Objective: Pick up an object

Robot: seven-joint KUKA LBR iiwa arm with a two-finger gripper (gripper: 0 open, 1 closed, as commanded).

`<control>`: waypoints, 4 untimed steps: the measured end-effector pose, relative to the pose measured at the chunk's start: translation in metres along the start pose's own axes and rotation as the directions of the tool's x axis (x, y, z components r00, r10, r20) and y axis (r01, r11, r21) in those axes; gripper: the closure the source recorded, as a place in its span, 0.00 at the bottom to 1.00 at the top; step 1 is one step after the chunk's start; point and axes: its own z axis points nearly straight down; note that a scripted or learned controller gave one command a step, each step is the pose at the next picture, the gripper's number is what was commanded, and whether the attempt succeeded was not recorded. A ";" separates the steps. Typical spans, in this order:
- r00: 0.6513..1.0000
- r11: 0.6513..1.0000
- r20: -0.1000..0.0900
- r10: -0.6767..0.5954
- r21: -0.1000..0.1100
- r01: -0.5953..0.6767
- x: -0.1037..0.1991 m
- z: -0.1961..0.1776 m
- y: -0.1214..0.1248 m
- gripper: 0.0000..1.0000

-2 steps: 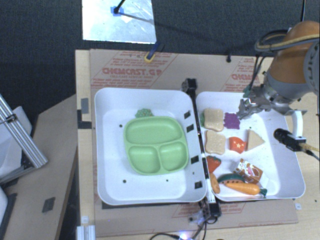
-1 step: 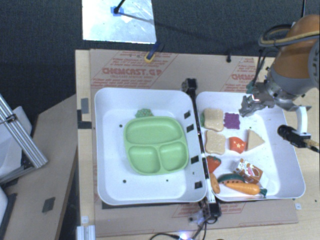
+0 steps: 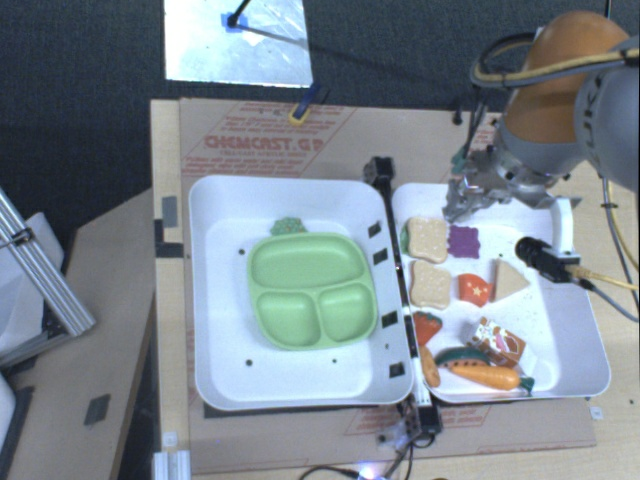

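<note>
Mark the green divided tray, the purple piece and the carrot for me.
green divided tray (image 3: 306, 290): camera view, on its centre ridge.
purple piece (image 3: 463, 240): camera view, on its middle.
carrot (image 3: 485, 375): camera view, on its orange body.

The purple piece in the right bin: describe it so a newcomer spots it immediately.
Start at the right bin, then go to its far end, just under the hand. The purple piece lies beside the upper bread slice; it is the only purple item, small with ragged edges.
</note>
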 end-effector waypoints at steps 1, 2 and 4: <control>1.000 1.000 0.000 0.000 0.001 0.000 0.056 0.003 0.003 1.00; 1.000 1.000 0.002 0.004 0.000 -0.004 0.059 0.010 0.023 1.00; 1.000 1.000 0.002 0.005 0.002 -0.005 0.063 0.020 0.015 1.00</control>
